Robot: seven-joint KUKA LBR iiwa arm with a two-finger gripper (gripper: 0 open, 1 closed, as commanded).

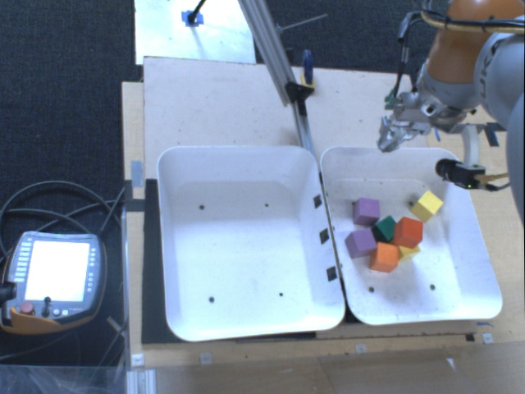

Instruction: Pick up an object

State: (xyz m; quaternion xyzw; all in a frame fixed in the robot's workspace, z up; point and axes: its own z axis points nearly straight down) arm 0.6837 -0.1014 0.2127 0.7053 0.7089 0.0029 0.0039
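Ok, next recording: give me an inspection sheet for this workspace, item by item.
Surface: pale bench bearing two shallow white bins; left bin, right bin.
Job's things: blocks clustered in the right bin: two purple blocks, a green block, two orange blocks, a yellow block, and another yellow piece partly hidden under the orange ones.
Clutter: nothing seen.
Grippers: claw hangs above the right bin's far edge, nothing seen between its fingers.
Cables: black cables loop on the floor by the handheld control panel.
Surroundings: dark carpet; slanted metal pole.
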